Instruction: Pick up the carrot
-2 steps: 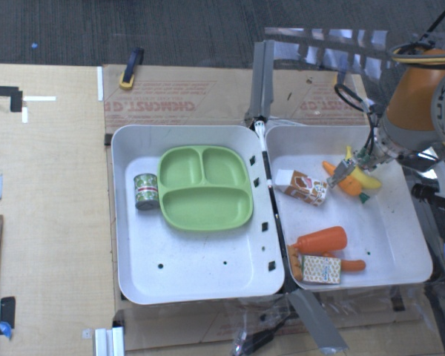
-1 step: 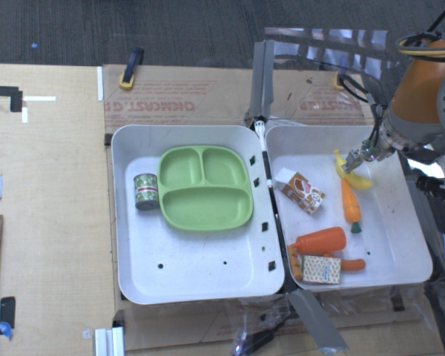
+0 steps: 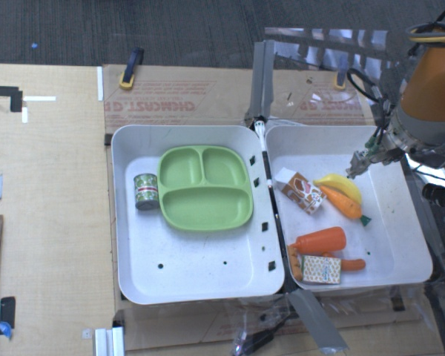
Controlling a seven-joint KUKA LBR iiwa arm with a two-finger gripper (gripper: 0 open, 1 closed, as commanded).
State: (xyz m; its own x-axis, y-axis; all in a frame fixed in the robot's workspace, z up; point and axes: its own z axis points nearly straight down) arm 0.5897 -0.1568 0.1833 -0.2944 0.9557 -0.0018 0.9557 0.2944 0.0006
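Jaws: whether open or closed cannot be told from this angle; nothing is seen between them.

Item 1, carrot (image 3: 343,203): orange, green stub at its lower right end, lying at a slant on the floor of the right bin (image 3: 400,228), roughly mid-bin. Its upper side touches the banana.

Item 2, banana (image 3: 340,186): yellow, just above the carrot and touching it.

Item 3, my gripper (image 3: 358,165): tip pointing down and left, over the upper part of the right bin, just beside the banana's upper right end and near the carrot, apart from it. My arm (image 3: 430,87) comes in from the right, orange band uppermost.

Item 4, brown and white packet (image 3: 303,193): left of the banana, tilted.

Item 5, larger orange-red vegetable (image 3: 321,239): below the carrot, apart from it.

Item 6, yellow and blue box (image 3: 321,270): at the bin's near wall, just below item 5, with a small orange piece (image 3: 354,264) at its right.

Item 7, left bin (image 3: 200,273): holds a green divided plate (image 3: 205,188) and a small can (image 3: 145,191) standing just left of the plate
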